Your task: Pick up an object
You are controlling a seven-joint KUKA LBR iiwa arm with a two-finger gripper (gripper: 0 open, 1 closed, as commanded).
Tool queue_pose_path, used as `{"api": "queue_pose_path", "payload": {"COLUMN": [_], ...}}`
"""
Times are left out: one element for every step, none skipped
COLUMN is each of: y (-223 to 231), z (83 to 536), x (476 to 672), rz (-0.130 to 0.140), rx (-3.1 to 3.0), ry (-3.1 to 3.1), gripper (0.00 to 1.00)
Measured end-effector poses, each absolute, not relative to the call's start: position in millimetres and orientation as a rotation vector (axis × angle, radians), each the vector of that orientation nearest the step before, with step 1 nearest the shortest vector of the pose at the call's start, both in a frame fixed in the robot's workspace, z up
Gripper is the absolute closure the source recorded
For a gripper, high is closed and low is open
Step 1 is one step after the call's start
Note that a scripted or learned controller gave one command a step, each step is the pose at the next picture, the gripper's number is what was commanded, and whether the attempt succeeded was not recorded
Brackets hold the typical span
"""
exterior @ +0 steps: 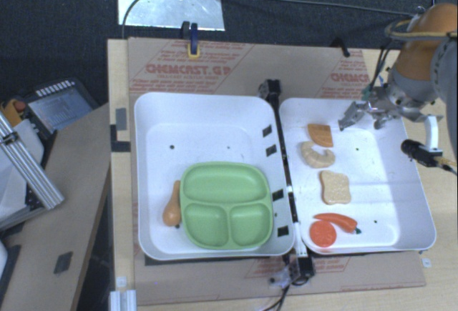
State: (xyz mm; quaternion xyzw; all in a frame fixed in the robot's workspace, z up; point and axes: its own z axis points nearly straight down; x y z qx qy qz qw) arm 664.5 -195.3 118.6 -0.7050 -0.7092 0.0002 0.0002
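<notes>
Grey with an orange band, reaching in from the right: arm, with the pincer [352,119] hanging over the far part of the right bin [408,181]. Cannot tell whether open or closed (too small and too dark against the white floor). Grips nothing that shows.

Nearest to the pincer, just to its left and a little toward the camera: orange wedge [320,134], lying flat on the bin floor, apart from the pincer. Just beyond that, nearer the camera: pale curved piece [317,155], close to the wedge. Farther from the pincer along the same line: toast slice [335,187], lying flat. Well apart from the pincer, at the near edge of the same bin: red pepper [336,221], and touching or almost touching it, red disc [323,234].

Across the divide, left of the pincer and well apart from it: left bin [200,124], bearing a green divided plate [226,204] in its near half. Beside the plate's left edge, farthest from the pincer: tan gourd-shaped piece [172,206], lying on the bin floor.
</notes>
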Motion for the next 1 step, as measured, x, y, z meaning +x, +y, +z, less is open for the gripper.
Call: {"api": "queue_pose_path", "payload": {"y": [-194.6], "z": [83.4], "x": [665.0], "rz": [0.000], "rx": [-2.215], "ry": [-2.229], "gripper": [0.00]}}
